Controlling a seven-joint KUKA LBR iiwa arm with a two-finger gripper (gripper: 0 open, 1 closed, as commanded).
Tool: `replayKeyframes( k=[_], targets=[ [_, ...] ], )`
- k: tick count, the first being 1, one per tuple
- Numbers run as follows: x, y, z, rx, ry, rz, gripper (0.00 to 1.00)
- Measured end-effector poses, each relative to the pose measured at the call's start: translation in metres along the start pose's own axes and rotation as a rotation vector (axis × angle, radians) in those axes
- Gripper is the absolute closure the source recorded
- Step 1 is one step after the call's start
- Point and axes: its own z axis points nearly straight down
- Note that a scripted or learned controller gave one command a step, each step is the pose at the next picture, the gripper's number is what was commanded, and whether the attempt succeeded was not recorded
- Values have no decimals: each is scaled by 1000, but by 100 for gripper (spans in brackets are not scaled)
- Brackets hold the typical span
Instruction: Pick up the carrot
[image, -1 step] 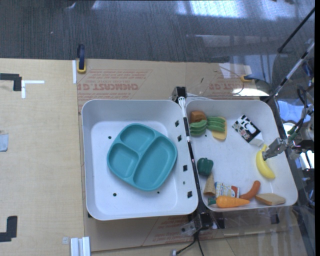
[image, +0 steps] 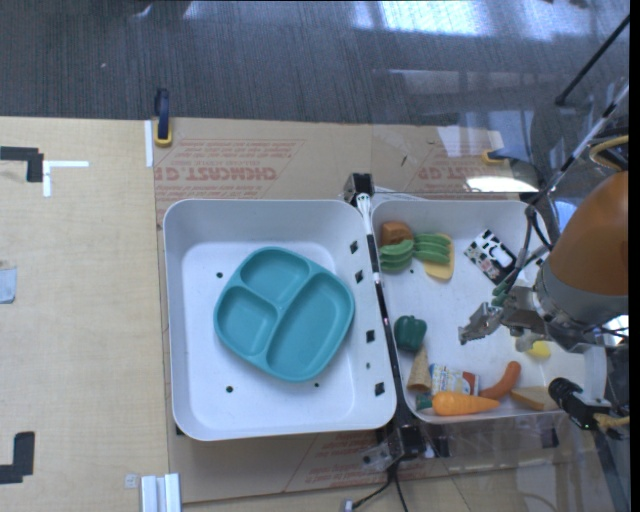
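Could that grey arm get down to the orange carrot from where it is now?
Probably yes. The long orange carrot lies uncovered near the front wall of the right-hand shallow white bin, and the end effector hangs above the same bin. A reddish sausage-shaped toy and a small printed packet crowd it closely.

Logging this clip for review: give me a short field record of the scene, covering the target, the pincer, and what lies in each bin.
target: carrot, lying along the right bin's near wall
pincer: pincer above the right bin, apart from the carrot, nothing between its fingers
left bin: left bin holds a teal divided plate
right bin neighbours: green pepper, sausage, ice cream cone
task state: carrot not yet picked up
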Motion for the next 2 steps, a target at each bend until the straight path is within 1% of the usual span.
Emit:
replayKeyframes(
  k=[1,2],
  targets=[
    [52,-8,-38,-4,-1,-81,0],
    [37,75,37,1,-2,79,0]
  ],
)
